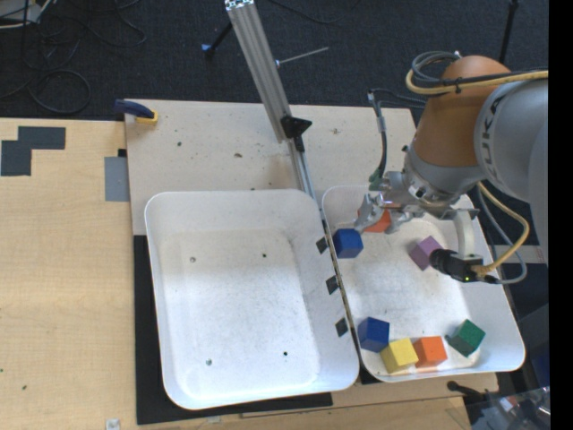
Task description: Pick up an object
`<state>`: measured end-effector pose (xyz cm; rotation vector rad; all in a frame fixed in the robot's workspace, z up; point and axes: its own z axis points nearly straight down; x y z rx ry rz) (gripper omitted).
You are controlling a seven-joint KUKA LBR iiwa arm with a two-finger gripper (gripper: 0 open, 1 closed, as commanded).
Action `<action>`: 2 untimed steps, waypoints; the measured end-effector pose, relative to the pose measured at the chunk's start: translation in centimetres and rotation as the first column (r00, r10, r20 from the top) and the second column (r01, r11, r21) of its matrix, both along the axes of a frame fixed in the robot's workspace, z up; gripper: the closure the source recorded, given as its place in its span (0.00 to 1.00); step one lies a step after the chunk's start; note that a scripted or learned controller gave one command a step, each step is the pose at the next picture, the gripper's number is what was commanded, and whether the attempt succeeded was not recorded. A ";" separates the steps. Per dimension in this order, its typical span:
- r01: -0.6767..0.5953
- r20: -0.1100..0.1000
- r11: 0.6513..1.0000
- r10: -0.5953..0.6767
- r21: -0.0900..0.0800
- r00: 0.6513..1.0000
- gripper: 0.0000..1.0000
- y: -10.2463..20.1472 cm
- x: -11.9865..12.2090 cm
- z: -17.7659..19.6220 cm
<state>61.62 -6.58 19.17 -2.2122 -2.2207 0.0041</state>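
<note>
An orange block (380, 222) sits at the far end of the right bin (510, 348), right under the gripper (387, 210), whose jaws I cannot make out. A blue cube (348, 243) lies just left; a purple block (425, 252) to the right.

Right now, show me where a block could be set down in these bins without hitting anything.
The left bin is bare white floor, wall to wall. In the right bin, one open patch lies mid-floor between the upper blue block and the purple block. Its near edge is crowded: blue, yellow, orange, green. The gripper crowds the far end.
</note>
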 end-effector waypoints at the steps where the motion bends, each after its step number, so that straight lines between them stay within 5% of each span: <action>1: -0.001 0.001 1.000 0.001 0.000 1.000 1.00 5.3 -1.2 1.7; 2: -0.001 0.004 1.000 0.001 0.000 1.000 1.00 10.9 -1.9 3.1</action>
